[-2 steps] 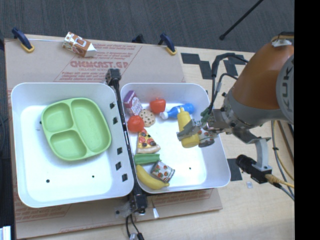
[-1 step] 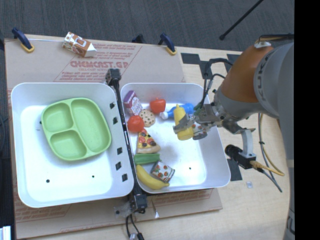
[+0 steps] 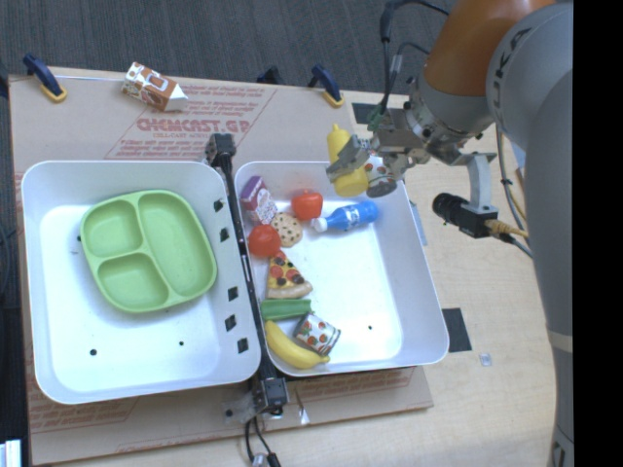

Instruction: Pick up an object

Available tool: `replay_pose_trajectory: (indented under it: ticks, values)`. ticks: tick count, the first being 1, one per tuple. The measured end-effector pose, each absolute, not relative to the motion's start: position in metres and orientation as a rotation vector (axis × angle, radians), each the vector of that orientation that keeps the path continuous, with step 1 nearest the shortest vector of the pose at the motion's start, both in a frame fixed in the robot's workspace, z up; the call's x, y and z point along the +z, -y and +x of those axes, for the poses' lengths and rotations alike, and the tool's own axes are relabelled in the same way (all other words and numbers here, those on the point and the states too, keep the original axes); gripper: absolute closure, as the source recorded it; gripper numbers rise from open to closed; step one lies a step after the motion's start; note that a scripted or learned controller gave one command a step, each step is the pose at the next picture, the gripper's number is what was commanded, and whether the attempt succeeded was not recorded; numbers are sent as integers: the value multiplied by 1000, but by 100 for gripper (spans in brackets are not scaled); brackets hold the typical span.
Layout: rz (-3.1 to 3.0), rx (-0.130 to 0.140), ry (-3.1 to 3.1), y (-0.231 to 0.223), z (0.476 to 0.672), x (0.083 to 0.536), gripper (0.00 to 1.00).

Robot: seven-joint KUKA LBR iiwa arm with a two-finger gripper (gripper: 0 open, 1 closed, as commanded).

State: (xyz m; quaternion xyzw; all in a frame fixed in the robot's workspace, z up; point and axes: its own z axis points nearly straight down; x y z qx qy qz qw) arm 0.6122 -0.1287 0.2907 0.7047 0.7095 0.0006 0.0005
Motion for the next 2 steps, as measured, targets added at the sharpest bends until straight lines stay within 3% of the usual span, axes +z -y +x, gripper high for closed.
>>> replay_pose_trajectory:
  ticks: [1,2]
  values:
    - [2218,-6,-2233,99,643,177,100]
    - [2219,-3,-2227,135,600,214,100]
